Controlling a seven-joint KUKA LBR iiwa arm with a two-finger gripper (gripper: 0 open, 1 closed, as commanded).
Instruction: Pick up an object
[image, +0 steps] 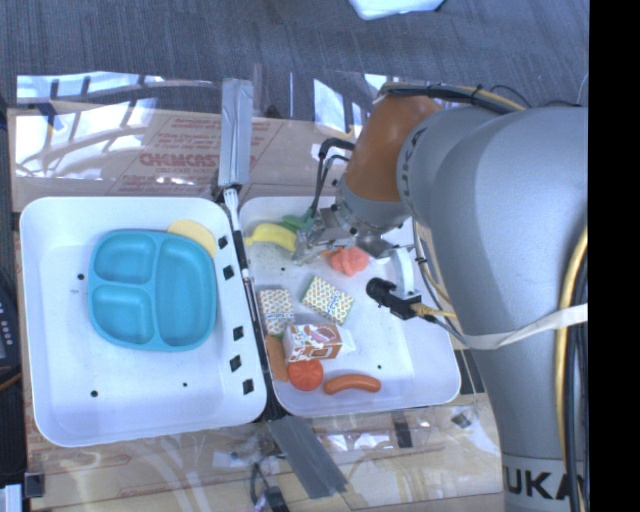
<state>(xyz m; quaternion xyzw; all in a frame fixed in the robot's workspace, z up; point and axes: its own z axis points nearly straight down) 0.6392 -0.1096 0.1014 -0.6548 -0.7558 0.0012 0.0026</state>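
Over the right bin (440, 370), near its far edge, my gripper (318, 238) hangs low; I cannot tell how it is set. Just left of it lies a banana (272, 236); just right, a pink-orange piece (349, 261). Nearer the bin's front: a patterned packet (327, 299), a small carton (315, 342), a tomato (306, 375), a sausage (351, 383). Left of that bin, a blue divided plate (153, 289) sits in the left bin (50, 400).

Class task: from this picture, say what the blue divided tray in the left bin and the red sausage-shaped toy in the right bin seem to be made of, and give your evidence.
Blue divided tray: probably moulded plastic, matte to slightly glossy; uniform colour, rounded moulded compartments.
Red sausage-shaped toy: likely smooth plastic or rubber; even colour and a faint sheen, though the picture is too coarse to be sure.
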